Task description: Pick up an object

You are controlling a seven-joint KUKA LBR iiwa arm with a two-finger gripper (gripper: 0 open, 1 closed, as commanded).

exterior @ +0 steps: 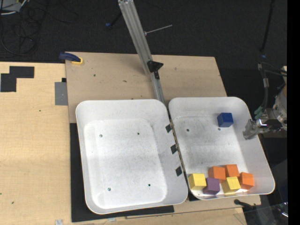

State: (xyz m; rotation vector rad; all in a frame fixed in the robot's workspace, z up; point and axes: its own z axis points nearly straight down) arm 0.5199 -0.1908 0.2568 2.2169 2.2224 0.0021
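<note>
Standing side by side on the counter (117, 76) are two white bins. Near the far right corner of the right bin (206, 108) lies a blue cube (225, 119). Along its near edge sit two orange cubes (217, 173), two yellow cubes (197, 180) and a purple cube (213, 185), packed close together. At the right rim of this bin is the tool (251, 128); if it is spread or pressed together, I cannot tell.

Arm (276, 111): you see just a fragment at the right edge, the rest cut off; gripper (251, 129) too small and blurred to read. Purple block (213, 185): partly hidden among yellow and orange neighbours. Cables (14, 3), top left: cropped by the frame, dim.
</note>
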